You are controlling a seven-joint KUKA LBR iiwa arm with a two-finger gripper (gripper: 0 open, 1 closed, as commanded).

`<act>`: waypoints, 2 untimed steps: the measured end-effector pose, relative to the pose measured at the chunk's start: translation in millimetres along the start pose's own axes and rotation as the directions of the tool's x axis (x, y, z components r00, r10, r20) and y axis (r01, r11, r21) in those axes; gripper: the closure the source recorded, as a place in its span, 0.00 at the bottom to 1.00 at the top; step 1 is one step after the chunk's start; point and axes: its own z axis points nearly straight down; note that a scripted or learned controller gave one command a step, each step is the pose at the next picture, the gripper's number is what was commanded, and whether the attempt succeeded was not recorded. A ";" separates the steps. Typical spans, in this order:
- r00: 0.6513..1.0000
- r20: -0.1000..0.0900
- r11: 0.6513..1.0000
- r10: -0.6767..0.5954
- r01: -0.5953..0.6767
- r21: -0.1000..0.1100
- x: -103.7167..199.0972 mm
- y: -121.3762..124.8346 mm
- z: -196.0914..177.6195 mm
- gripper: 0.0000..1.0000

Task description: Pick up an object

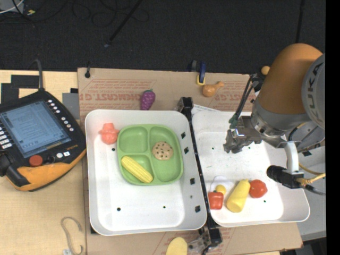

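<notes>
Grey and orange, the arm hangs its jaws (pixel 234 141) above the right bin (pixel 297 211); whether they are open cannot be told. A yellow toy (pixel 238 195) lies below, between red pieces.

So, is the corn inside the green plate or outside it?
Inside. The corn lies in the lower-left compartment of the green plate, within its rim.

Right bin (pixel 297 211), near front edge: yellow bottle-like obj (pixel 237 195) lay tilted, narrow end up-right, w/ a red tomato-like piece (pixel 257 188) touching its right side. To its left, a small red block (pixel 215 200) w/ a small yellow piece (pixel 220 188) just behind it, close to the bin's left wall.
</notes>
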 end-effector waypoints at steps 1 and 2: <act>1.000 0.001 1.000 0.001 -0.001 0.001 31.5 -19.0 0.7 1.00; 1.000 0.001 1.000 0.005 -0.005 0.000 30.8 -20.8 -0.4 1.00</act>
